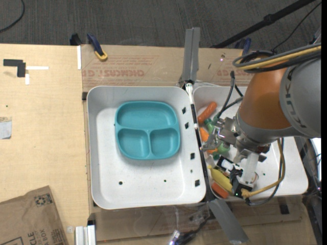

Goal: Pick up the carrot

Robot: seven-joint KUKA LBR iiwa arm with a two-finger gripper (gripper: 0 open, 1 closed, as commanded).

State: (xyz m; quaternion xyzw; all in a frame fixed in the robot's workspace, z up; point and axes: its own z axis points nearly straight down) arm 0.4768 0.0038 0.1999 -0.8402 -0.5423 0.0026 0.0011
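Observation:
An orange carrot (207, 111) lies at the far left of the right bin (291, 180), near the divider. Below it sit more small play foods: an orange piece (204, 134), a green piece (223, 150), a yellow piece (222, 178) and a red-orange piece (219, 190). The gripper (225, 154) hangs low over this pile, just below the carrot, its tips lost among the cables and toys. The arm's orange band (263, 103) covers the middle of the right bin.
The left bin (102, 152) holds a teal three-compartment plate (148, 130). A grey divider post (191, 55) rises between the bins. Cables loop around the wrist and trail to the right bin's front edge. Cardboard (30, 216) lies at the lower left.

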